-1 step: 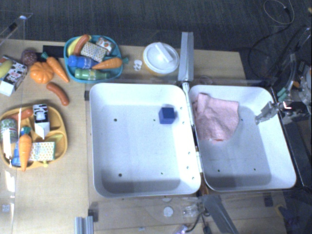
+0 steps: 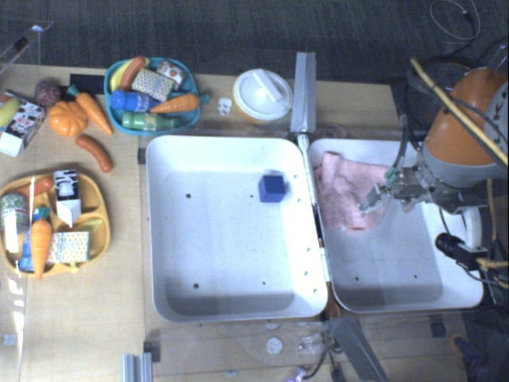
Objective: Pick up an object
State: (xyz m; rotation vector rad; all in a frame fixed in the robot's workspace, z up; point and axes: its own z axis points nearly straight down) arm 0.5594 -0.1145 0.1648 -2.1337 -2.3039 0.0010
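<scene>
A crumpled pink cloth [image 2: 343, 189] lies in the upper left part of the right bin [image 2: 413, 285]. A small blue cube [image 2: 272, 187] sits in the left bin [image 2: 223, 285], near its upper right corner. My gripper [image 2: 377, 196] reaches in from the right and hangs low over the right bin, its tip at the cloth's right edge. Whether it touches the cloth is unclear. Nothing can be seen held in it.
A grey divider [image 2: 302, 94] stands between the bins at the back. Beyond the bins sit a white lidded bowl [image 2: 263, 94] and a blue bowl of toy food [image 2: 153, 94]. A yellow plate of toys [image 2: 56, 221] and loose toy vegetables [image 2: 79, 122] lie at the far left.
</scene>
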